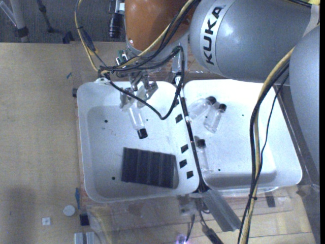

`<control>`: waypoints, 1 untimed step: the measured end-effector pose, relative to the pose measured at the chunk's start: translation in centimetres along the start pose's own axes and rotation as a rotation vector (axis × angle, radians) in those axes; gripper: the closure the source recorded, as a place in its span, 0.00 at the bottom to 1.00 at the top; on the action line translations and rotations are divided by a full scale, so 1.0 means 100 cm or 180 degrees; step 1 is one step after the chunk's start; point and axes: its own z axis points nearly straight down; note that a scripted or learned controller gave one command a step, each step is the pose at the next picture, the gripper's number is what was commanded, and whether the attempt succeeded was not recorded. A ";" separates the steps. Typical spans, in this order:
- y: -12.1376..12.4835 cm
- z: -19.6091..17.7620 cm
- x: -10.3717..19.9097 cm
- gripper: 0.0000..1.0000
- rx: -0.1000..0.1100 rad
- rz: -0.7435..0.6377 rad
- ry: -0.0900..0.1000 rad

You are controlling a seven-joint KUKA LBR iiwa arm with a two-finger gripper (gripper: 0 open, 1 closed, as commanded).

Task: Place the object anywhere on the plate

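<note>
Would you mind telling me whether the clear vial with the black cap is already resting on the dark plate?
No, the vial hangs between the fingers of the gripper above the left bin's floor, clear of the plate.

**Count on the bench: two bins, four vials, one plate**

From my station I count two white bins: the left bin [91, 136] and the right bin [269, 151], side by side.

I make out four clear vials with black caps. One vial [137, 121] is in the left bin, under the gripper [136, 98]. Three are in the right bin: a pair near its upper left, one [200, 105] beside the other [214, 118], and a third [201, 154] lying along the left wall.

One dark ribbed plate [148, 168] lies in the left bin.

One arm [244, 34], one gripper.
</note>
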 end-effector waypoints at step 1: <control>-0.001 -0.044 -0.006 1.00 -0.0001 -0.1012 -0.0002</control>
